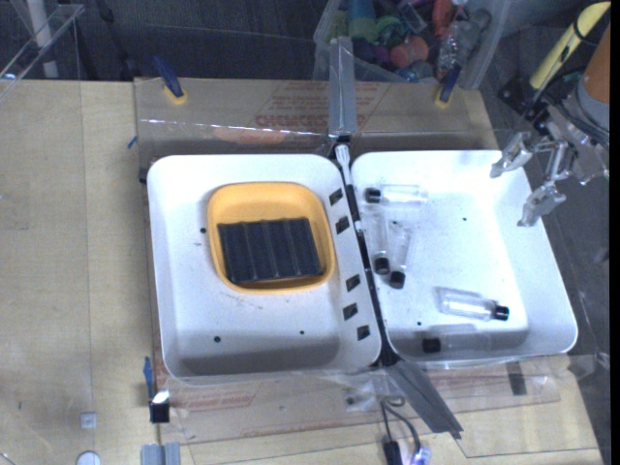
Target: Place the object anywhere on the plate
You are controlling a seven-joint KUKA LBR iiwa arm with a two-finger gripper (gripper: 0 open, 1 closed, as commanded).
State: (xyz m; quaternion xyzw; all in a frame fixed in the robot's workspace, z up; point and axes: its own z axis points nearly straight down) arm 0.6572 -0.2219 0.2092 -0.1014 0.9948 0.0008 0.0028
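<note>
Up right, end effector (pixel 532 180) hovers beside right bin (pixel 542 289) rim.

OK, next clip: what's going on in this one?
A robot arm reaches in from the right, its tool hovering over the upper right corner of the right bin with nothing between its fingers. Several clear vials with black caps lie loose in that bin. The yellow plate sits in the left bin with a dark ribbed block on it. No vial is on the plate yet.

A clear tub (pixel 417 17) of colourful toys sits behind the bins.
</note>
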